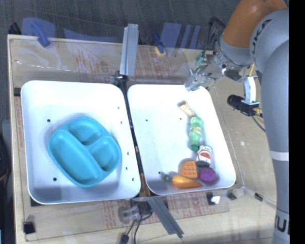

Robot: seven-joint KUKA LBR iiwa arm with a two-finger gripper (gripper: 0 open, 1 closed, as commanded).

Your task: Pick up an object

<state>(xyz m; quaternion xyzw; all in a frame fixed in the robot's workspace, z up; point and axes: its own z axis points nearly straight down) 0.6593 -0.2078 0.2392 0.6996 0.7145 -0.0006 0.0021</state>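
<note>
Our end effector hovers over the right white bin's far corner; we cannot tell its state. The small toy objects, a green bottle and orange carrot among them, crowd the near corner, so we risk closing on nothing or nudging neighbours.

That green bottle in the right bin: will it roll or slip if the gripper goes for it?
The green bottle lies on its side and looks rounded, so a nudge would probably roll it. Its surface looks smooth, so it may slip. The red-labelled can at its lower end might get bumped.
</note>
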